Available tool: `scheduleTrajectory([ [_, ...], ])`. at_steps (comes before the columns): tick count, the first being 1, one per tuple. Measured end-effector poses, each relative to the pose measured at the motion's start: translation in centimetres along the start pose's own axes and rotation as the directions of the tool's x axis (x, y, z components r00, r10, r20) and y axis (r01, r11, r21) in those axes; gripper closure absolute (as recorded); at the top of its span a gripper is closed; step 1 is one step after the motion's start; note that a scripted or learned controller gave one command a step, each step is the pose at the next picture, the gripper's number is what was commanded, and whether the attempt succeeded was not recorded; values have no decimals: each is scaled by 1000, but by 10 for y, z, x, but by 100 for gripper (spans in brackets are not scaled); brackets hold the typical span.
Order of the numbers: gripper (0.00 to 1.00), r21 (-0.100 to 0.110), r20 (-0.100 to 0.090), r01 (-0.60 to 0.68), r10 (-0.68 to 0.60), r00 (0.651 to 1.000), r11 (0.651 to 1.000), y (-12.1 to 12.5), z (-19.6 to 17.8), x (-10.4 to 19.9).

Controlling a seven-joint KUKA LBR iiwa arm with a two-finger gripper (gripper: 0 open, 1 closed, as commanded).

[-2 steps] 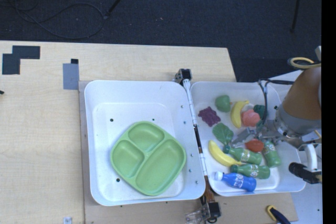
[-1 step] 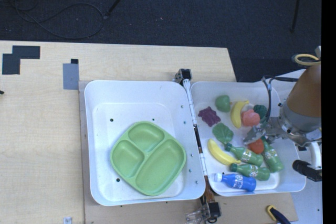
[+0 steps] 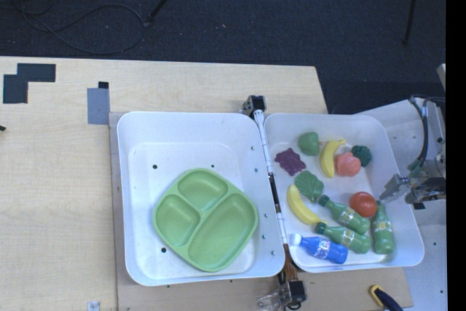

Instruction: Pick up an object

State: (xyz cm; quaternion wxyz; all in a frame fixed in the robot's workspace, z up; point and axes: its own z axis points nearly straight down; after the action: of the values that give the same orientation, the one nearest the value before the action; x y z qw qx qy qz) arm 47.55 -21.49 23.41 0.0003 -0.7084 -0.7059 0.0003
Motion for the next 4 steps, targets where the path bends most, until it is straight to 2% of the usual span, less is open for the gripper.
scheduleTrajectory([
  [1, 0, 1, -1, 0, 0, 1000, 1000, 0, 1, 0],
  [2, 0, 8, -12, 6, -5, 1000, 1000, 0, 139, 6],
  [3, 100, 5, -6, -2, 2, 1000, 1000, 0, 129, 2],
  [4, 100, 1, -1, 4, -4, 1000, 1000, 0, 46, 45],
])
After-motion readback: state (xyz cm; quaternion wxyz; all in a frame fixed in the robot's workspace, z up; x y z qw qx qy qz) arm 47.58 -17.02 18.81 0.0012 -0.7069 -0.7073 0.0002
